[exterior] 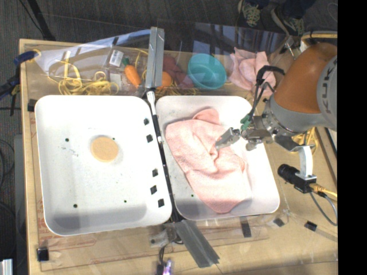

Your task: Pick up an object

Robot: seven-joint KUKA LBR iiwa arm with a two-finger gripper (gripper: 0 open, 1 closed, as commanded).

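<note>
On the left of the tabletop (86,242), the left bin (57,199) holds a round tan disc (105,149), lying flat a little toward the bin's far-left part, well apart from every wall. Behind this bin, along the tabletop's far edge, a clear bag (86,59) lies with yellow cord (77,80) and a small orange piece (132,75) inside or beside it. A dark divider strip (157,159) runs between the two bins.

The right bin (264,202) carries a crumpled pink cloth (209,165) that spreads from the bin's near-left area up toward its middle and far side, covering most of the floor. Beyond the bin's far wall sit a teal bowl (206,70) and another pink rag (246,67).

The hand (225,140) reaches in from the right edge of this bin, below the grey and orange arm (307,85). Its tip sits on the cloth's upper folds, touching the fabric near the cloth's middle. Whether the hand is spread or closed cannot be told, nor whether any fabric is pinched.
</note>
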